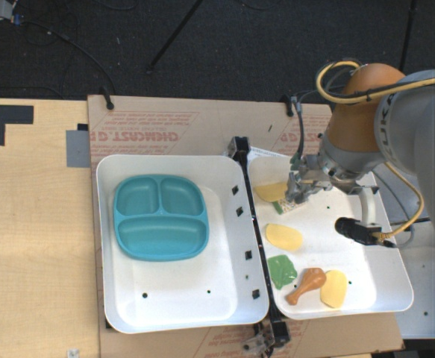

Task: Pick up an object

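Your gripper (300,190) sits low in the right-hand bin (319,226) just beside the yellow piece (270,192) (open or clenched, can't tell), nothing lifted yet.

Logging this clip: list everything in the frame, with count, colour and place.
Left shallow plastic bin: one, white, bench.
Right shallow plastic bin: one, white, beside it.
Divided plastic plate: one, teal, left bin.
Upper rounded toy food piece: one, yellow, right bin, beside the gripper.
Middle rounded toy food piece: one, yellow, right bin.
Lower rounded toy food piece: one, yellow, right bin, near edge.
Flat toy food piece: one, green, right bin.
Toy drumstick: one, orange-brown, right bin.
Cardboard sheet: one, brown, under both bins.
Robot arm: one, grey and orange, from the right.
Gripper: one, over the right bin.
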Robot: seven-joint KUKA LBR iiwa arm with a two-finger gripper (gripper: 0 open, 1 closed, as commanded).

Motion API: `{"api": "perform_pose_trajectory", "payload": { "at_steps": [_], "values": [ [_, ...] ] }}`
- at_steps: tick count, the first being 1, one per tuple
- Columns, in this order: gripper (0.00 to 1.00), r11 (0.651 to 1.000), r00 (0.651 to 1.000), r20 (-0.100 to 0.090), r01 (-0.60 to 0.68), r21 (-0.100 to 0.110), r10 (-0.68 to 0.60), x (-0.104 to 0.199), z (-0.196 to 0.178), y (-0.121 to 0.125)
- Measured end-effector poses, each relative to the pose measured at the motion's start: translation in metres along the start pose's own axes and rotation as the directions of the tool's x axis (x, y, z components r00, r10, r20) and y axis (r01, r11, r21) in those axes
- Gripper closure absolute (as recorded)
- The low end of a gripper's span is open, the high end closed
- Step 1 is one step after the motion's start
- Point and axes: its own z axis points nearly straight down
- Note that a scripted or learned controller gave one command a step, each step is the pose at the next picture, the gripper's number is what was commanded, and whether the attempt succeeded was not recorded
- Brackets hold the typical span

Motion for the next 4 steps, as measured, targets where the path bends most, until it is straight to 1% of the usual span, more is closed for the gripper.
{"api": "perform_pose_trajectory", "payload": {
  "at_steps": [1, 2, 3, 4],
  "values": [
    [1.00, 1.000, 1.000, 0.001, -0.001, 0.000, 0.001, -0.009, -0.054, -0.005],
    [1.00, 1.000, 1.000, 0.000, 0.004, -0.003, -0.004, -0.004, -0.116, -0.005],
    [1.00, 1.000, 1.000, -0.001, 0.005, 0.005, -0.005, 0.039, -0.113, -0.011],
    [1.00, 1.000, 1.000, -0.002, 0.008, 0.007, -0.008, 0.096, -0.096, -0.017]
  ]
}}
